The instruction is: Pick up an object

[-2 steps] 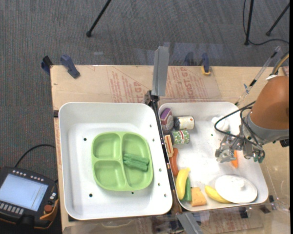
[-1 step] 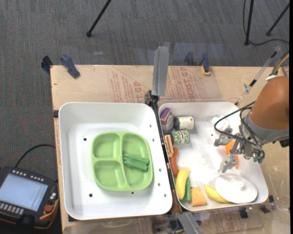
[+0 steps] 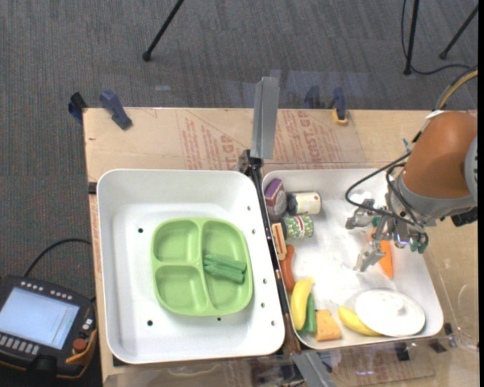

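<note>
My gripper [image 3: 376, 258] hangs low over the right side of the right bin [image 3: 339, 185], its wrist under the orange band of the arm [image 3: 437, 164]. One grey finger [image 3: 365, 259] slants down to the left, with white bin floor showing beside it, so the gripper looks open. A small orange carrot-like piece [image 3: 386, 262] lies right at the other side of the gripper, touching or just beside it. I cannot see it squeezed between the fingers.
The right bin also holds a purple item [image 3: 274, 195], a white can [image 3: 309, 202], a green-labelled can [image 3: 300, 226], a banana [image 3: 300, 299], an orange wedge [image 3: 327, 326] and a white disc [image 3: 390, 313]. The left bin [image 3: 121, 240] holds a green divided plate [image 3: 177, 272].
</note>
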`<state>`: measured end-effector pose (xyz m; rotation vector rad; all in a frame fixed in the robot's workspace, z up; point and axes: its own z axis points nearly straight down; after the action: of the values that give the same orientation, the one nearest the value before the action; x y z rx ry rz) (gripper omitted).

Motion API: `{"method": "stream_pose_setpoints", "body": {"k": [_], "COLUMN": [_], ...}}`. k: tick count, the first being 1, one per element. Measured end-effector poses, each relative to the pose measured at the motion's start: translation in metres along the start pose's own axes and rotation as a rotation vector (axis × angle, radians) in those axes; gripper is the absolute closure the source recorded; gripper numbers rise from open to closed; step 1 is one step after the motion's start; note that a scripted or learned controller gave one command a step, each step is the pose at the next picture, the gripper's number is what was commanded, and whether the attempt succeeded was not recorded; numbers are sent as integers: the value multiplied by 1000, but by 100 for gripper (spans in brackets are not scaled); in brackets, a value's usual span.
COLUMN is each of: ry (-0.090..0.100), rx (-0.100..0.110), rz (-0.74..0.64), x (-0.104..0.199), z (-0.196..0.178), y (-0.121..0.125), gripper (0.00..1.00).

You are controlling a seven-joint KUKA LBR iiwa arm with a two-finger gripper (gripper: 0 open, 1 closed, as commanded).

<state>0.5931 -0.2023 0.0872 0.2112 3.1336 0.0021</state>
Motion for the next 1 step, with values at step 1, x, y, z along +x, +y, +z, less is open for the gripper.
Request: {"method": "stream_pose_setpoints", "body": {"k": [1], "ry": [0], "rx": [1], "rz": [-29], "x": [31], "z": [0], "y": [-13], "gripper": [0]}}
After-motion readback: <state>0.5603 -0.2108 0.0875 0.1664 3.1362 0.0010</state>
